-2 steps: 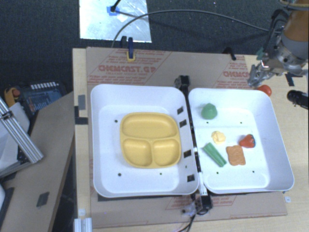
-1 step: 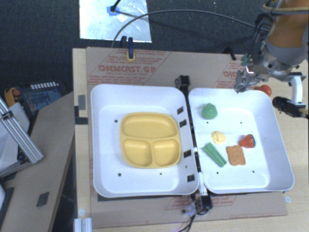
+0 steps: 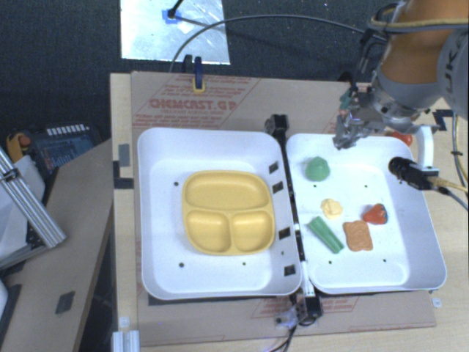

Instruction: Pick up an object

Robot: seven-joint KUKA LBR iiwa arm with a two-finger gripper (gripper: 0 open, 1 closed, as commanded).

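The arm (image 3: 421, 42) reaches in over the far rim of the right bin (image 3: 421, 266). Left of that bin, touching it along the middle divide, sits the left bin (image 3: 157, 211), which holds a yellow three-compartment plate (image 3: 227, 211). The gripper (image 3: 346, 139) hangs above the right bin's far-left corner with nothing between its fingers; open or closed cannot be told. Inside the right bin lie a green ball (image 3: 317, 169) just below the gripper, a green stick (image 3: 325, 235), a tan cracker-like piece (image 3: 357, 235), a red-orange piece (image 3: 376, 213) and a small pale yellow piece (image 3: 331, 207).
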